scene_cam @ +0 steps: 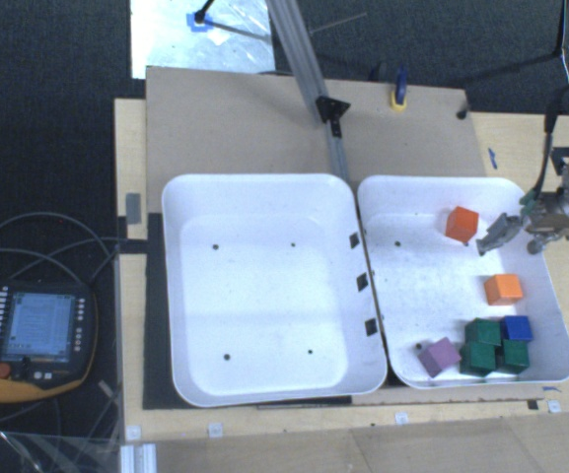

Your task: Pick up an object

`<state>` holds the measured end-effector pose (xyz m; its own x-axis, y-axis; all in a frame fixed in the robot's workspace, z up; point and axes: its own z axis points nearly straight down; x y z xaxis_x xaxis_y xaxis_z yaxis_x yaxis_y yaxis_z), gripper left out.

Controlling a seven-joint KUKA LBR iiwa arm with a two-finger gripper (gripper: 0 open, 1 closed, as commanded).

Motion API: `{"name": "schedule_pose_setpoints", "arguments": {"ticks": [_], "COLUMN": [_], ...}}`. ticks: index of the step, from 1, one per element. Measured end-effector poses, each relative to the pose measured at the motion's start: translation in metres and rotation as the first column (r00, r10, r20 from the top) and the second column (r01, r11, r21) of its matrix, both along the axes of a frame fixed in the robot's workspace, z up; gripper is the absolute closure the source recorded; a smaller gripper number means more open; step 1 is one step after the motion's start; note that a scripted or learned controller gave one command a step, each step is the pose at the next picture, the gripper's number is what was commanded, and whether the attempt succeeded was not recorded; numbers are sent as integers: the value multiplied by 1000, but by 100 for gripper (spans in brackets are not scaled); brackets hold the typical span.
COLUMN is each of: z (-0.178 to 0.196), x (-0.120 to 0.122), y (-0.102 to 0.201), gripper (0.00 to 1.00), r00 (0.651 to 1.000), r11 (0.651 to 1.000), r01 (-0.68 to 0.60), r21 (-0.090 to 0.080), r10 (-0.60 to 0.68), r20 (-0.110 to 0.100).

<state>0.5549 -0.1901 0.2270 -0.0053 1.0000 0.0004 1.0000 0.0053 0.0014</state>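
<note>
Camera view has the arm reaching in from the right, over the right bin [552, 308], with the gripper [502, 233] hanging above the bin's upper right part. I cannot tell its state from here; the tip is small and blurred, and nothing shows in it.

The nearest candidate is the red-orange cube [462, 224], just beside the tip, to its left, and seemingly tilted on an edge. Below it, apart from the others, lies the orange cube [503, 289]. Down in the near right corner a cluster crowds together: the green blocks [483, 346], the blue cube [517, 328] touching them, and the purple block [440, 355] just beside. The left bin [264, 190] sits alongside.

What worries me, standing here: the tip looks offset from the red-orange cube, not centred over it. If it descends where it is, I reckon it lands on bare floor or clips the cube's side and shoves it away. A tilted cube gives poor faces to squeeze, so it could twist out. Going for the corner cluster seems riskier yet, since the blocks touch and the bin wall is close; there looks to be little room around any one block, and two might jam or lift together. The lone orange cube looks the safest target.
</note>
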Motion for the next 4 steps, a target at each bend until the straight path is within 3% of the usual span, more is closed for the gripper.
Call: {"name": "schedule_pose_setpoints", "arguments": {"ticks": [1, 3, 4], "z": [0, -84, -116], "x": [0, 2, 4], "y": [0, -1, -2], "gripper": [0, 0, 0], "r00": [1000, 1000, 1000], "r11": [1000, 1000, 1000], "r01": [0, 3, 2], "r21": [0, 0, -3], "r10": [0, -3, -2], "r20": [0, -4, 4]}}
